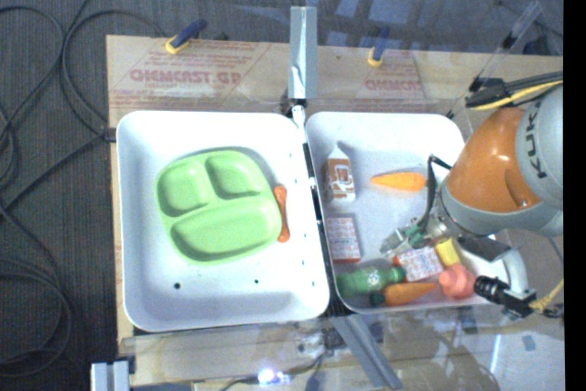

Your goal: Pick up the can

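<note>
Left bin (137,224): green tray (218,204). Right bin (394,128): can (340,178), carrot (399,181).

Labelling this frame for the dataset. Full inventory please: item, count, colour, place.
bins: 2, white, side by side on the bench
divided tray: 1, green, left bin
orange stick-shaped item: 1, at the tray's right edge
carton: 1, brown and white, right bin, far left
red-white packet: 1, right bin, left side
carrots: 2, orange, one far middle, one near edge
bottle: 1, green, near edge
can: 1, red and white, beside the gripper
clamps: 2, blue and yellow, bench's far edge
arm: 1, grey and orange, from the right
gripper: 1, low over the right bin
</note>
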{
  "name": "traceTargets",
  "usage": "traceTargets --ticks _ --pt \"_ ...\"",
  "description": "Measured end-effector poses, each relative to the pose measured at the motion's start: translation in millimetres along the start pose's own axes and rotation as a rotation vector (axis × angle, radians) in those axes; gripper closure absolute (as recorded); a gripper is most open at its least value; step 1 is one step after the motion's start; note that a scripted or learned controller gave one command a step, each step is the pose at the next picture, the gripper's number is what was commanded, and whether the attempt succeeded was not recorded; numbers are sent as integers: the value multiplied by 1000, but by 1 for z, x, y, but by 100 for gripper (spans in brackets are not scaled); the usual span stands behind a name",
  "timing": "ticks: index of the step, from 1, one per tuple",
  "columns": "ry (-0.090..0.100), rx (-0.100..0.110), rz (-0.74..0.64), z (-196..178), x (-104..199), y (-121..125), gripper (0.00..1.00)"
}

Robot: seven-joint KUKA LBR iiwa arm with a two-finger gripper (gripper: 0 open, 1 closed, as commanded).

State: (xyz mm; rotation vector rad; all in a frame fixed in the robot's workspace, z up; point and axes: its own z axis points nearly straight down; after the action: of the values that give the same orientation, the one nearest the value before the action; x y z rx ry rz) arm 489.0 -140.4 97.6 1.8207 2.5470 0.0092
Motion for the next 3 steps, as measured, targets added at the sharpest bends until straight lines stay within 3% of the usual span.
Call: traceTargets --ticks 1,2,3 --pt "4 5 -147 4 -35 -15 100" --pt "8 11 -218 -84 39 44 100" --pt "8 12 -218 -84 39 44 0"
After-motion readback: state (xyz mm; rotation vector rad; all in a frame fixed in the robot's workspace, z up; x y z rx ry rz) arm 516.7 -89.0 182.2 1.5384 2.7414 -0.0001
